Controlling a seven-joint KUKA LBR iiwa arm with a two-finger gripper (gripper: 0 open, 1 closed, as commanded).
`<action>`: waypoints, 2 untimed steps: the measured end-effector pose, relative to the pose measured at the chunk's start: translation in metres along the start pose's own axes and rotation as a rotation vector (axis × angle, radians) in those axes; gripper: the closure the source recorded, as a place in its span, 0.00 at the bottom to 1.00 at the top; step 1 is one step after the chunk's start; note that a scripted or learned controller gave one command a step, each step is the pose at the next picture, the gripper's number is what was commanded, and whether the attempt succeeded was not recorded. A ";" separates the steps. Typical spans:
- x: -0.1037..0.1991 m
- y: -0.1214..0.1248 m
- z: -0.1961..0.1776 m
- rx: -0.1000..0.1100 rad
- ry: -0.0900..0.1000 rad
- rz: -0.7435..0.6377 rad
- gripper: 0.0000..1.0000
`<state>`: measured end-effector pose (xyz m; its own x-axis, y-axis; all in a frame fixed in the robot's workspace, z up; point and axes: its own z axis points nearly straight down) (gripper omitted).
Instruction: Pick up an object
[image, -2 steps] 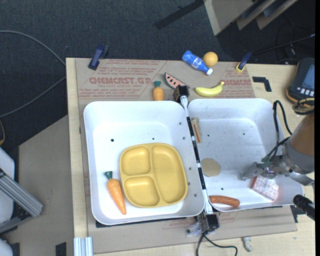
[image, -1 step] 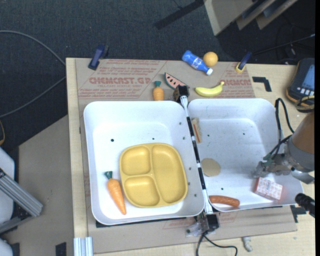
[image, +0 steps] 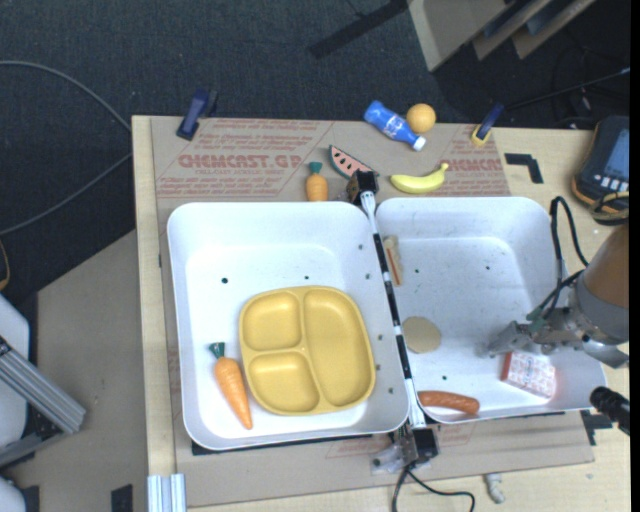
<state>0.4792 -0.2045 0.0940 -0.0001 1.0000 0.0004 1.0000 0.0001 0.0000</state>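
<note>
Pincer (image: 510, 338) low in the right bin (image: 470, 225), just left of the red-and-white packet (image: 528, 373); cannot tell whether apart or together, nothing seen between. Left of that packet: carrot (image: 232, 388), then yellow divided plate (image: 304, 350) in the left bin (image: 200, 250); nearer, tan disc (image: 423, 335) and sausage (image: 449, 402). Approach stage, by the look. Next: shift over the packet, descend, close.
</note>
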 end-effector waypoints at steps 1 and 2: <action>0.000 0.000 -0.010 -0.001 -0.001 0.000 1.00; 0.000 0.000 -0.010 -0.001 -0.001 0.000 0.00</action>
